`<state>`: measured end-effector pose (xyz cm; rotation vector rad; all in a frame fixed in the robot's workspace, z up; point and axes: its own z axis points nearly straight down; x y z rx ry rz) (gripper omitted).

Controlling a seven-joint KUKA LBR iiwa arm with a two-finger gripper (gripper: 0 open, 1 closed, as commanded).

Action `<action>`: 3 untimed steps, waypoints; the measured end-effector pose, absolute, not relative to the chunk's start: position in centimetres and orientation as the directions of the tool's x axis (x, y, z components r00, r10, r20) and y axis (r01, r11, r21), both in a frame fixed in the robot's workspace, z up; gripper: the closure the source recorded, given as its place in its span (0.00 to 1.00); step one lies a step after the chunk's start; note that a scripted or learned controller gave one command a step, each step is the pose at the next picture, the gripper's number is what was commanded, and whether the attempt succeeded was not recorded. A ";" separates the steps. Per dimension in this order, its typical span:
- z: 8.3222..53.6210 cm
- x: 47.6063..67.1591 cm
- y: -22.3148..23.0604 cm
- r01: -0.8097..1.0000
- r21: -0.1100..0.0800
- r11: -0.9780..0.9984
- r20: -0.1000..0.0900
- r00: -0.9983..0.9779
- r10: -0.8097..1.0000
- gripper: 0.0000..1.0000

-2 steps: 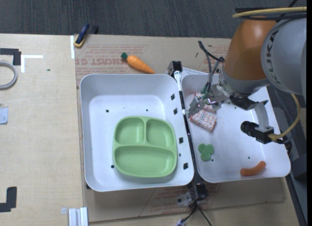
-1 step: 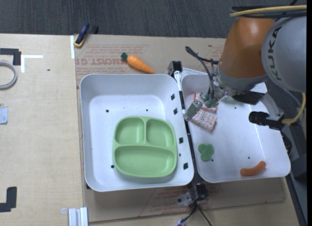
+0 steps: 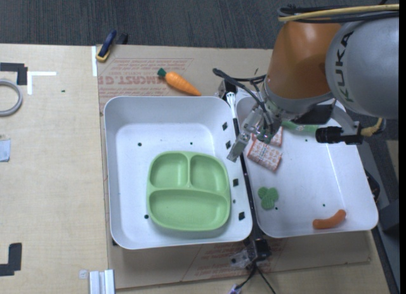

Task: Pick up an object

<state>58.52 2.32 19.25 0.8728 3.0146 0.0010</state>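
Camera view: my hand [image 3: 244, 142] hovers right of centre, grip unclear, beside the box [image 3: 264, 154], its long axis running down-right.

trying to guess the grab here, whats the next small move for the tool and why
Probably a short descent straight down. The tool hangs at the left end of the right bin, right by the red-and-white packet, the closest item; the green piece and the orange sausage lie farther off.
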 end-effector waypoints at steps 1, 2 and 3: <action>19.2 56.0 3.1 0.401 0.000 0.916 -0.001 -0.916 0.401 0.00; 19.2 51.1 3.9 0.231 0.000 0.973 -0.001 -0.973 0.231 0.00; 20.3 51.3 3.8 0.234 0.002 0.972 -0.005 -0.972 0.234 1.00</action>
